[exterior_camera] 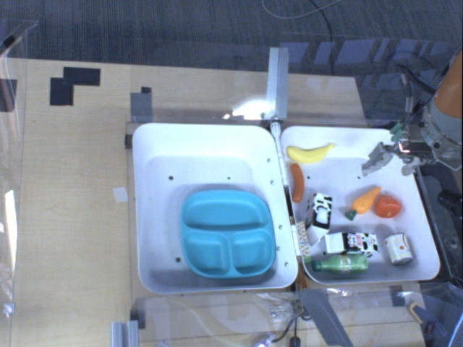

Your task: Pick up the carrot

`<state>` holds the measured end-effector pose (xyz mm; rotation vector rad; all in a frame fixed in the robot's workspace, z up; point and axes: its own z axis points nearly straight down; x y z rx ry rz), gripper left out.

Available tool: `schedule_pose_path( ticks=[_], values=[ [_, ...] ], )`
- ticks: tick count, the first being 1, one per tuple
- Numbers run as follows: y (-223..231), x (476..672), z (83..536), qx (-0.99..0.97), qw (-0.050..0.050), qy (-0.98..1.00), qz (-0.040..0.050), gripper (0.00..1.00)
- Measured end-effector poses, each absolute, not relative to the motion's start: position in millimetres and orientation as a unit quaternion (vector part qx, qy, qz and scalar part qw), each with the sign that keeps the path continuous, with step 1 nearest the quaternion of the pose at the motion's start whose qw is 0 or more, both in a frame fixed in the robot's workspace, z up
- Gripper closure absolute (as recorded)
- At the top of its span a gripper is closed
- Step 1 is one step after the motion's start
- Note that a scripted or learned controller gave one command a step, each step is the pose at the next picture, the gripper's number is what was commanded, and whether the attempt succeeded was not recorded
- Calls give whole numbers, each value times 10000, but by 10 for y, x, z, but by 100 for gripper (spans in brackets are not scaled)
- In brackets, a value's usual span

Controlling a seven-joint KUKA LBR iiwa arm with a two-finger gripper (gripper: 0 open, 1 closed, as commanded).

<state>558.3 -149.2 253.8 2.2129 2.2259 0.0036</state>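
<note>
The carrot (367,199) is orange with a green stub and lies tilted in the right bin (427,266), touching a red tomato (388,207) on its right. My gripper (392,162) hangs over the bin's back right part, above and to the right of the carrot and well apart from it. Its fingers (374,158) are spread open with nothing between them.
The right bin also holds a banana (309,152), a red sausage (296,182), two cow-patterned cartons (321,210) (351,242), a green bottle (340,264) and a small can (398,249). A blue divided plate (228,231) lies in the left bin (159,157).
</note>
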Motion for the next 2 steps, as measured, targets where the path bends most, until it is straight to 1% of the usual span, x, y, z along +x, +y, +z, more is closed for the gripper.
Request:
schedule_pose_path(
  ticks=[1, 2],
  values=[
    [-1870, 5491, 1536, 7947, 6, 6070, 12, 0],
    [-1933, 5361, 960, 8973, 11, 4415, 20, 0]
  ],
)
